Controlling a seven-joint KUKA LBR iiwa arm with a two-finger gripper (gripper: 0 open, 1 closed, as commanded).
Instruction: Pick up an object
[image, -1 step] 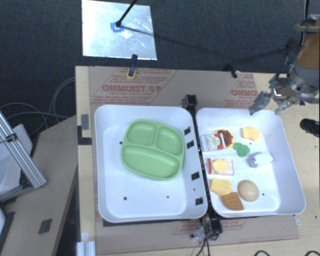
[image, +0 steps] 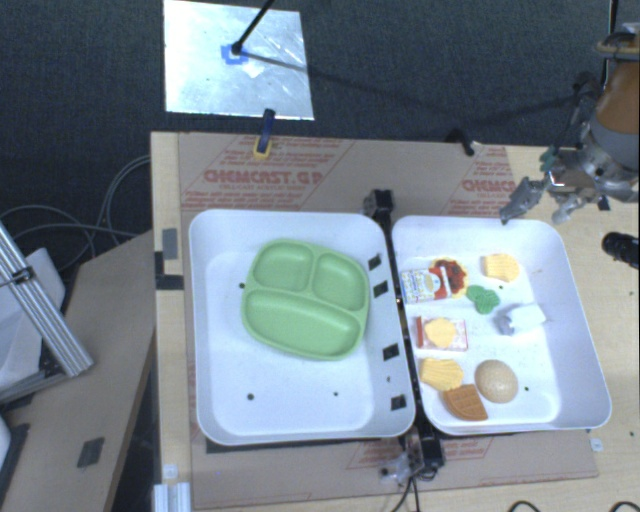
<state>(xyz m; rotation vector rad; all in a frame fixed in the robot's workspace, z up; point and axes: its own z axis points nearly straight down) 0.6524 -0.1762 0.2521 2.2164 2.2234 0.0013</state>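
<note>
Bring the fingers (image: 541, 198) (spread open, holding nothing, above the right bin's (image: 575, 300) far edge) straight down over the cracker (image: 501, 267) near that far edge, then close.

A dark blue-grey carpeted floor (image: 80, 100) surrounds the bench (image: 330, 165), whose top is brown board printed with red lettering. Beyond the bench's far edge a shiny metal sheet (image: 238, 60) lies on the floor. Grey cables (image: 125, 190) loop past its left edge.
</note>
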